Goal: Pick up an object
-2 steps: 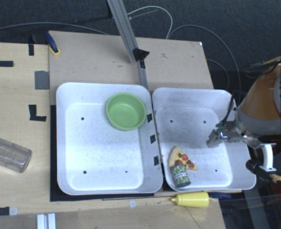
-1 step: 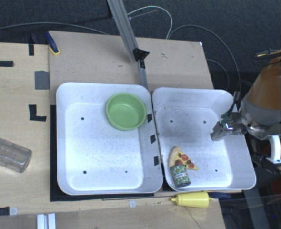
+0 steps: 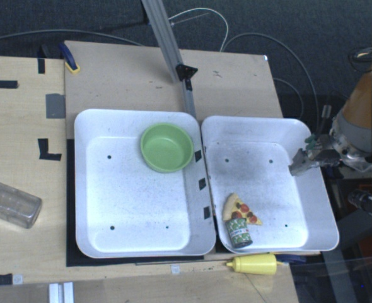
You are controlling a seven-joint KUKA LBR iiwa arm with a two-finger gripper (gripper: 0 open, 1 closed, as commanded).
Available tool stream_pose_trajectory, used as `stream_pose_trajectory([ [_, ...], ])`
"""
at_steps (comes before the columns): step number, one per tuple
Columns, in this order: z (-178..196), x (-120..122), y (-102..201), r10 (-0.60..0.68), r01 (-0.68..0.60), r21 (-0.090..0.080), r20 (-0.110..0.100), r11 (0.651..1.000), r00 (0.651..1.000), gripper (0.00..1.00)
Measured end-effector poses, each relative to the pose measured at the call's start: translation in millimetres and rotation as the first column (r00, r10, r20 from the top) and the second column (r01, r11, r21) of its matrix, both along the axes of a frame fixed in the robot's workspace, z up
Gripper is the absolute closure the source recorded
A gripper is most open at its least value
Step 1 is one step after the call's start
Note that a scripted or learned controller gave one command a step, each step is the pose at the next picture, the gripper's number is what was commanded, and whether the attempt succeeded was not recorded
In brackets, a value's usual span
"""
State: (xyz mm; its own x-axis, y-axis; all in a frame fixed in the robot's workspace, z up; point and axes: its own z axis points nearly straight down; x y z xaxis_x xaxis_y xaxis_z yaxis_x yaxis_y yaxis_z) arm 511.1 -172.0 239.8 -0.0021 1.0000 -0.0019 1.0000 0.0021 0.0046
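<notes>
Toward the near edge of the right bin (image 3: 312,229), a small green can (image 3: 240,233) with a printed label lies on its side, its cylinder pointing roughly away from the camera. A wedge of toy pizza (image 3: 240,208), yellow with red spots, rests touching the can's far end, so the two form one small cluster on the speckled white floor. That bin is shallow, with rounded corners, smooth glossy walls and a few dark dots on its base. At its far right rim hangs the gripper (image 3: 301,164), a dark, angular metal piece reaching in from the grey wrist and the orange band of the arm (image 3: 356,122); it sits well apart from the can and pizza, and whether its fingers are spread or closed cannot be told from this angle. Nothing is seen between them. The left bin (image 3: 91,188), of the same moulded white plastic, holds a round pale green bowl (image 3: 166,147) near its far right corner, smooth and matte, open side up. Just outside the right bin's near rim lies a yellow squeeze bottle (image 3: 256,264) on its side. On the wooden bench (image 3: 22,144) at far left rests a clear ribbed plastic cup (image 3: 8,202), also lying down.
</notes>
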Motion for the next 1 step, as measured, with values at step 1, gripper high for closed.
stream_pose_trajectory([
  [1, 6.1, -0.7, 51.4, 0.005, -0.005, 0.004, -0.005, 1.000, 1.000, 1.00],
])
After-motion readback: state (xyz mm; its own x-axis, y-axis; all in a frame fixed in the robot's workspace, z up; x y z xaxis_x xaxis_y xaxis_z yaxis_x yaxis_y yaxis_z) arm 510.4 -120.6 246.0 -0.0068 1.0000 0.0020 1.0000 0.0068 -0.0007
